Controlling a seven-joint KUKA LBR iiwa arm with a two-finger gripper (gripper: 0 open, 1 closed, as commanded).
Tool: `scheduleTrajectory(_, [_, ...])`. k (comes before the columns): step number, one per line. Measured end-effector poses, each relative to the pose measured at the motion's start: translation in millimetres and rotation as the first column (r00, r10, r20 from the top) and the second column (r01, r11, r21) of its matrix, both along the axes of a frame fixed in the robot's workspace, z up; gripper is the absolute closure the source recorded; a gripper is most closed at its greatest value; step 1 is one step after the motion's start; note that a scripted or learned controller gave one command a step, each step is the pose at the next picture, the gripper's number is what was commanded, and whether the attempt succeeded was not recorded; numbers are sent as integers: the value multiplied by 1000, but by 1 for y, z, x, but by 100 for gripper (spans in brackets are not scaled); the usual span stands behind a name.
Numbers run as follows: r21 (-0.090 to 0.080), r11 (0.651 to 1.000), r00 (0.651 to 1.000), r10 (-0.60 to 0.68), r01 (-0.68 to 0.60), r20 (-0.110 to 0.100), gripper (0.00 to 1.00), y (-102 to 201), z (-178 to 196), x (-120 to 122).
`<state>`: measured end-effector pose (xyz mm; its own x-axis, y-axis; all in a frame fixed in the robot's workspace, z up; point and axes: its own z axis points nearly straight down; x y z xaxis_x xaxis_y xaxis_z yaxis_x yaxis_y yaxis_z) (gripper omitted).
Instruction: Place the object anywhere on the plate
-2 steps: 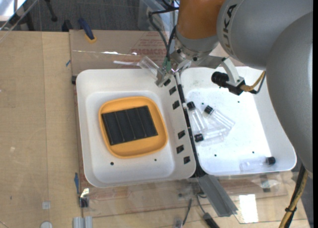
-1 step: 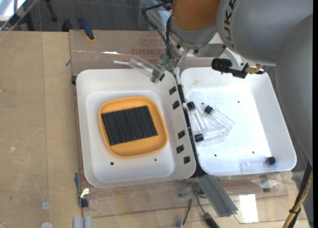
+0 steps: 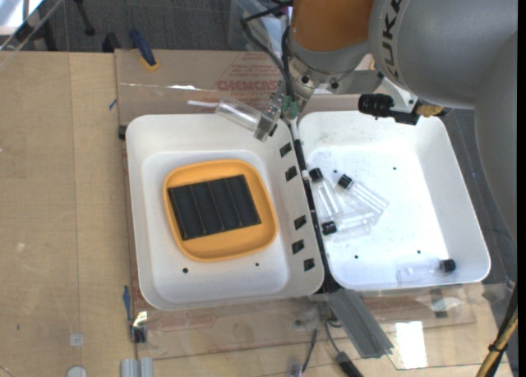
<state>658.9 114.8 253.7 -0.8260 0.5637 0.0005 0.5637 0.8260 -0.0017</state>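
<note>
Item: my claw (image 3: 267, 123), pinching a clear vial (image 3: 234, 114) by one end, hanging above the left bin's far rim, beyond the orange plate (image 3: 220, 209). Risk, as I judge it: the thin, off-centre grip may slip, dropping the vial short of the plate. Vial: transparent, slender, glossy, lying near-horizontal.

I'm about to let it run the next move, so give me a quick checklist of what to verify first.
1. Orange plate flat in left bin: ok.
2. Clear tube at end effector, grasp: cannot tell.
3. Tube above plate: not ok, it is over the bin's far rim.
4. Landing room on plate: ok, it carries just its dark ridged pad.
5. Other tubes lying in right bin: ok.
</note>
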Motion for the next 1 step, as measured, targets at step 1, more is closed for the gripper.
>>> scheduleTrajectory(1, [1, 981, 981, 194, -194, 3, 100, -6, 6, 0])
